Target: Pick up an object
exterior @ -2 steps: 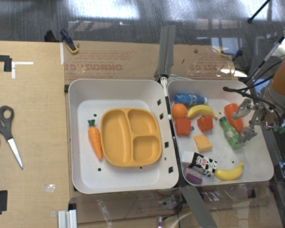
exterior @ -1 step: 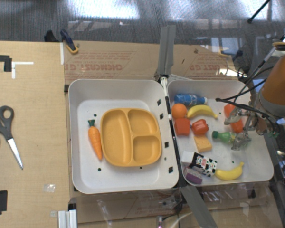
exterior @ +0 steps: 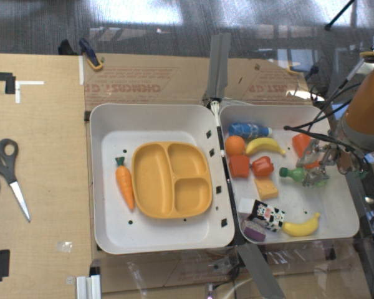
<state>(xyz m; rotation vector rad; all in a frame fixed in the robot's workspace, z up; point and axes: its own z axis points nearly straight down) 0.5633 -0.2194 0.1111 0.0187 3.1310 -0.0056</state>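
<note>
Two bins side by side on the tabletop point(exterior: 43, 167).
Left bin point(exterior: 106, 229): carrot point(exterior: 125, 183) left of divided plate point(exterior: 172, 179). Right bin point(exterior: 336, 226): toy foods. Scissors point(exterior: 10, 175) far left.

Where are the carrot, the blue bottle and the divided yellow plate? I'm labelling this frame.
carrot point(exterior: 125, 186): camera view, middle of its orange body.
blue bottle point(exterior: 248, 129): camera view, middle of its side.
divided yellow plate point(exterior: 172, 179): camera view, ridge between compartments.

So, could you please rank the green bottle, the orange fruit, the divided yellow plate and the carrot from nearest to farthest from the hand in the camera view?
1. Green bottle: right bin, right beside the hand.
2. Orange fruit: the same bin's left side.
3. Divided yellow plate: middle of the left bin.
4. Carrot: just left of the plate.
</note>
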